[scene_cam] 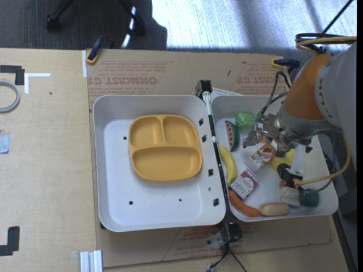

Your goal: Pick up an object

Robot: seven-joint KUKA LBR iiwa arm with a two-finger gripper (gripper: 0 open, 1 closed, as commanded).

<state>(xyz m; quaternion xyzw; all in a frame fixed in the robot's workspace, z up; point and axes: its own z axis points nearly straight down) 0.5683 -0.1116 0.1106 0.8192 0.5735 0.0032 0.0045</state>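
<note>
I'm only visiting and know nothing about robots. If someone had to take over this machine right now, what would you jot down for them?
Gripper: low in the right bin, over a small white and red packet; whether its fingers grip anything cannot be told.
Right bin items: banana, watermelon slice, green toy, red and white packet, carrot, bread roll, dark green item.
Left bin: a yellow divided plate.
Done: arm is down among the items.
Left: confirm a grasp and lift one object.

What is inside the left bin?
The left bin holds a yellow divided plate, its three compartments bare. Whatever lies beneath the plate is covered.
</note>
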